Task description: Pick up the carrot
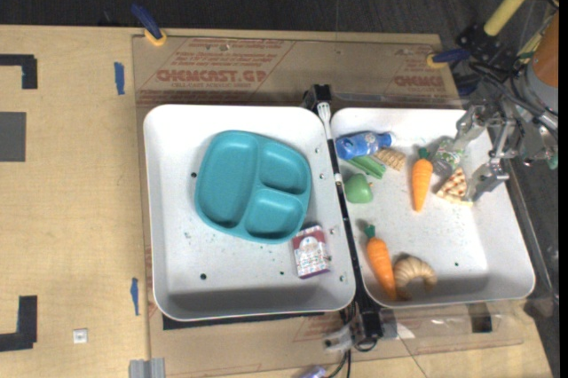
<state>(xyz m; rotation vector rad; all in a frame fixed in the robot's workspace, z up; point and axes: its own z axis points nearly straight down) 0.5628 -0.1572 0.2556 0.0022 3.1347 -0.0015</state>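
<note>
- The gripper hangs over the far right part of the right bin, its two fingers spread wide with nothing between them.
- One carrot lies just left of the gripper, beside a pizza slice.
- A second carrot lies at the near side of the same bin, touching a tan shell-like toy.
- A blue bottle and a green pepper sit by the bin's left wall.
- The left bin holds a teal divided plate and a small red-and-white packet.
</note>
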